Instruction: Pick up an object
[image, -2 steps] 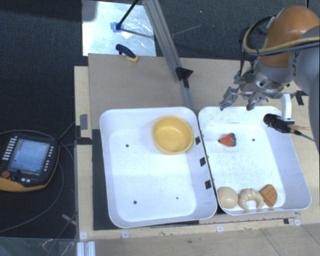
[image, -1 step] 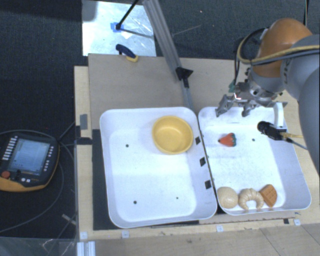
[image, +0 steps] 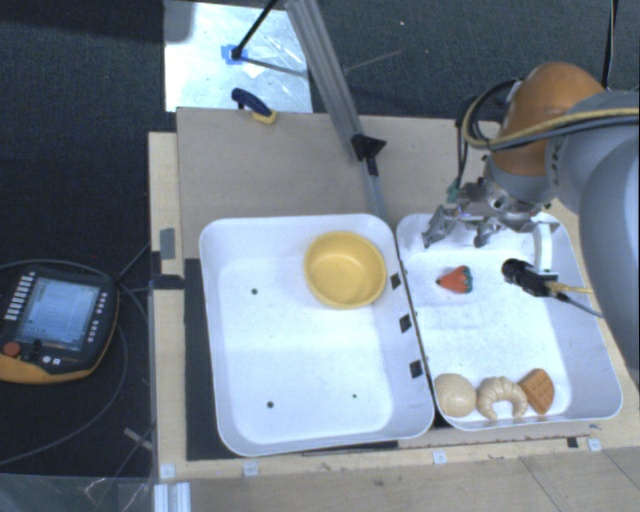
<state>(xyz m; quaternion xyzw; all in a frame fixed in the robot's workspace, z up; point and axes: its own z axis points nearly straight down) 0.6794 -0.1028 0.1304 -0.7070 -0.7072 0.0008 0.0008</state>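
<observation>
a: at the near edge of the right bin (image: 590, 400), three things in a row: a pale round bun (image: 455, 394), a croissant (image: 502, 396), a small brown waffle piece (image: 538, 390). bun and croissant just touching?

b: touching or nearly so, hard to tell. waffle right beside the croissant.

a: farther in, same bin?

b: a red strawberry (image: 455, 280), lying alone, well apart from the row.

a: left bin (image: 240, 340)?

b: a yellow bowl (image: 345, 268) upright at its far right corner.

a: gripper (image: 462, 228)?

b: poised over the far end of the right bin, beyond the strawberry and apart from it. fingers spread, released, gripping nothing.

a: beyond the bins?

b: a blue and yellow clamp (image: 252, 103) on the far board edge. off to the left, on the floor, a control pendant (image: 52, 320).
</observation>
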